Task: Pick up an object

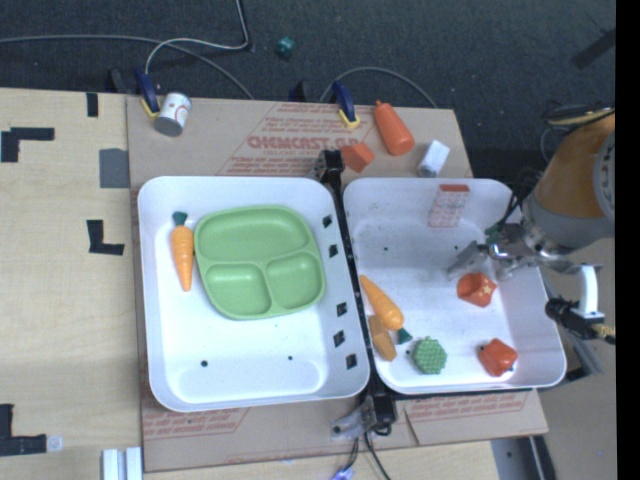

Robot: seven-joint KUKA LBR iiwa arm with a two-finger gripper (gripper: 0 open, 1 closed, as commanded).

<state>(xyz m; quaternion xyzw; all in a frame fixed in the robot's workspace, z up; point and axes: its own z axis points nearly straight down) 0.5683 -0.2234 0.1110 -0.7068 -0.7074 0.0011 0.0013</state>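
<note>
While I've got the feed up, the closest thing to my gripper (487, 259) is a small red-orange toy (477, 289) sitting in the right bin (400, 203), roughly at 3 o'clock from that bin's middle. It's lying on the bin floor just below the fingertips, not between them, so nothing is held. From what I can see the jaws look spread, one grey finger (463, 258) poking out toward 9 o'clock and the rest tucked near the wrist.

Same bin, other stuff: another red piece (498, 357) down at 5 o'clock near the corner, a green bumpy ball (430, 355) at 6 o'clock, and two orange carrot-ish pieces (381, 316) against the left wall around 8 o'clock. A pinkish card (449, 206) lies flat at 12 o'clock.

Left bin (165, 368) has a green divided plate (260, 261) in the middle, with a carrot (182, 251) just beside it at 9 o'clock.

Outside the bins, on the cardboard at 12 o'clock: an orange cylinder (393, 128), a small white block (434, 157) and a little can (172, 112). The arm (575, 193) comes in from 3 o'clock.
</note>
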